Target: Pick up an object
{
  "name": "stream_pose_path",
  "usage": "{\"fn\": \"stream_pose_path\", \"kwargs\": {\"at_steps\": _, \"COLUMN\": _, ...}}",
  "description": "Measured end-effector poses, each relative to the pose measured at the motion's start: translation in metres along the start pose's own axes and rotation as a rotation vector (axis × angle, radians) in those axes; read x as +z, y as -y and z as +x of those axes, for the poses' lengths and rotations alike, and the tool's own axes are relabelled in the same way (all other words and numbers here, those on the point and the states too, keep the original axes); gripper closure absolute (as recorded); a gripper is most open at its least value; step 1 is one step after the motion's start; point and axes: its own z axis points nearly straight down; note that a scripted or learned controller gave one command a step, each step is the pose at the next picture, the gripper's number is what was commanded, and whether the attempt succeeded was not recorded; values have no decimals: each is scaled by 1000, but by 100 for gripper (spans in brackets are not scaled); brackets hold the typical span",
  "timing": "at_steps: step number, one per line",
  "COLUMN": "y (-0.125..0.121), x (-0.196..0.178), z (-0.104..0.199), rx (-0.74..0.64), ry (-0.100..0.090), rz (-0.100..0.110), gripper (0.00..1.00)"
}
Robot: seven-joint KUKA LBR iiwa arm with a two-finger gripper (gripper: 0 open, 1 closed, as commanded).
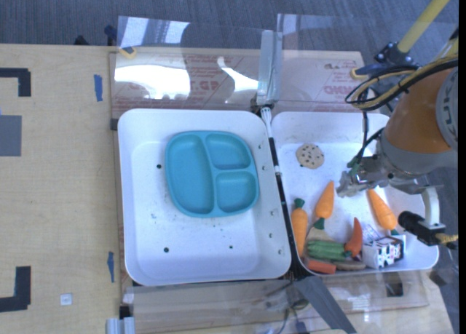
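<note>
**No pick yet: the arm hangs over the toy food in the right bin**

Nearest the camera, along the front wall of the right bin (426, 258), lies a loose heap of toy food. There is a white block with dark marks (384, 252), a green pod-like piece (327, 249), a red chilli-shaped piece (354, 236) and a carrot (299, 226) lying close to the divider between the bins. All of them rest on the bin floor, and several touch one another.

A little farther in, a second carrot (325, 200) lies tilted near the middle of the bin, and a third carrot (382, 209) sits just right of it, under the arm's wrist. The gripper (352, 180) hangs just above and between these two. Its tip is small and partly masked by the wrist, so I cannot tell how it is set, and nothing visibly sits in it. Every object appears to lie in the bin, so I judge that the pick is not yet made. What remains is to close on one piece and lift it clear.

Farther back, a cookie (310, 156) lies alone on open floor, well apart from the rest. It may be an easier target than the crowded heap.

In the left bin (138, 201) sits a blue divided plate (212, 172).
</note>
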Motion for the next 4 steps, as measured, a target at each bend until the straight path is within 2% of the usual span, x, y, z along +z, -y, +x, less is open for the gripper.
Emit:
{"fn": "stream_pose_path", "kwargs": {"at_steps": 1, "y": 0, "x": 0, "z": 0, "rx": 0, "ry": 0, "rz": 1, "gripper": 0}}
{"fn": "stream_pose_path", "kwargs": {"at_steps": 2, "y": 5, "x": 43, "z": 19, "rx": -81, "ry": 0, "rz": -2, "gripper": 0}}
{"fn": "stream_pose_path", "kwargs": {"at_steps": 3, "y": 3, "x": 31, "z": 19, "rx": -80, "ry": 2, "rz": -8, "gripper": 100}}
{"fn": "stream_pose_path", "kwargs": {"at_steps": 4, "y": -69, "x": -58, "z": 98, "rx": -47, "ry": -4, "rz": -6, "gripper": 100}}
